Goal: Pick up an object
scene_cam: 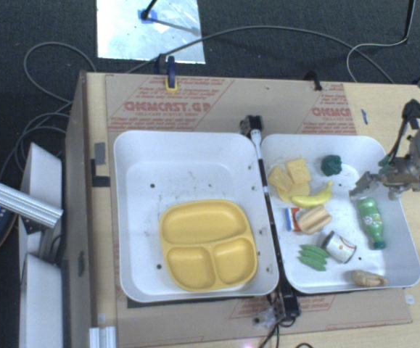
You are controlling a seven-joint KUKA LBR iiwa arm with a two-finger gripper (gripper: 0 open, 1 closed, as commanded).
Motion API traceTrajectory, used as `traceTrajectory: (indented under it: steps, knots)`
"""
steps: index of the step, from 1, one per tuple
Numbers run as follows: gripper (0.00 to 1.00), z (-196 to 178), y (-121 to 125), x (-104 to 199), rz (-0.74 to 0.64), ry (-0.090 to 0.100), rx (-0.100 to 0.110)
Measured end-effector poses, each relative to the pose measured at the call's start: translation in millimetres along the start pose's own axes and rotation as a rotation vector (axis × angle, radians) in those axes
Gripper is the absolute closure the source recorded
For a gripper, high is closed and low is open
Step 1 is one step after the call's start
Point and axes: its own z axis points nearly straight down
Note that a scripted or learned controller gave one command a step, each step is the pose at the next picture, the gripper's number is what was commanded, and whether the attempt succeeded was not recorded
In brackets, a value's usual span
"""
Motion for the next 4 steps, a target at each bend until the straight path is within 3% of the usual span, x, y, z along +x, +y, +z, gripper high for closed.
traceTrajectory:
  steps: [1, 2, 3, 4]
  knots:
    - [0.0, 67, 20, -17, 0.001, 0.0, 0.002]
    - [0.0, 120, 11, -17, 0.001, 0.0, 0.001]
    - [1.0, 109, 12, -18, 0.0, -0.001, -0.002]
    - [1.0, 119, 76, 25, -0.002, 0.001, -0.001]
